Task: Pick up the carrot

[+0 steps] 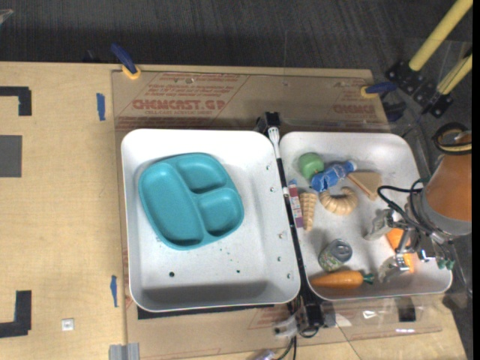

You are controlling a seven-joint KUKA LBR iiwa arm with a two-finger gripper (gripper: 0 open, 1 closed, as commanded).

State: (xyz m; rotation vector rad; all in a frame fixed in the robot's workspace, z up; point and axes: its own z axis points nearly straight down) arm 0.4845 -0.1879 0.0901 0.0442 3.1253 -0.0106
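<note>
The long orange carrot with a green stem end (339,280) lies flat in the right-hand shallow white bin (394,147), along that bin's near wall. Its long axis runs left to right, stem end pointing right, toward the two-finger gripper (396,247). The gripper hangs low just right of the carrot, not touching it; whether it is spread or closed cannot be told. A small round tin (335,254) sits just beyond the carrot.
</note>
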